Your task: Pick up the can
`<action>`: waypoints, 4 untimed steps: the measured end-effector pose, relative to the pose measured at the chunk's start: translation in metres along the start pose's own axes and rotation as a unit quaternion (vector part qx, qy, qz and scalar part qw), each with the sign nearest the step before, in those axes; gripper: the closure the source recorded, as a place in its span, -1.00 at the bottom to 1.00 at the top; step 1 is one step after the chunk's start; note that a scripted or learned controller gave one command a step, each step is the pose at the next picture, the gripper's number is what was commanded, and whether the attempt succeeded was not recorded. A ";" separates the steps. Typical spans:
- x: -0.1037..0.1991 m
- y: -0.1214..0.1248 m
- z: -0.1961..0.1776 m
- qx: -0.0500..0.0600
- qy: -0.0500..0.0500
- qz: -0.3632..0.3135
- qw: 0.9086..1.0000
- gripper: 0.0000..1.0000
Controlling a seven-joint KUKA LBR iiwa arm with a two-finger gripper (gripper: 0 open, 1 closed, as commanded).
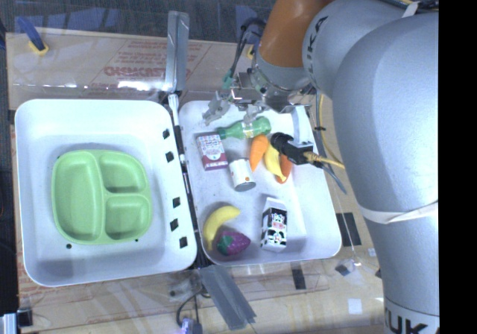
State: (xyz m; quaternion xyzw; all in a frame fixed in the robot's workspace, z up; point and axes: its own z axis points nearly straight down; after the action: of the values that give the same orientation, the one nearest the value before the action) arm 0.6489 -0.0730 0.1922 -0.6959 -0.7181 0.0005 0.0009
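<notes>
Gripper (pixel 223 101) above the right bin (pixel 328 235), can (pixel 241 174) below.

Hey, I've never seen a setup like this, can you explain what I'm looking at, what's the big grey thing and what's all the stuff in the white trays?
The big grey thing is a robot arm with an orange band, reaching in from the right. One camera looks down from above. Its gripper hovers over the back of the right bin, holding nothing I can see. That bin holds a small white can, a green bottle, a red carton, a carrot, a banana, a purple fruit and a cow-print milk carton. The left bin holds a green divided plate.
</notes>
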 end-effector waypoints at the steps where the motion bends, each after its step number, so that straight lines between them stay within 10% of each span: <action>1: -0.009 0.008 -0.001 -0.001 0.000 0.003 1.000 -1.00; 2: -0.018 -0.055 0.080 0.002 0.000 0.038 0.999 -1.00; 3: -0.055 -0.127 0.102 0.001 0.001 -0.073 0.997 -1.00; 4: -0.043 -0.113 0.101 0.000 0.000 0.074 0.997 -1.00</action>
State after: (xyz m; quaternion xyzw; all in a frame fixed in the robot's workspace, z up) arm 0.5369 -0.1194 0.0913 -0.7471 -0.6647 0.0008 0.0012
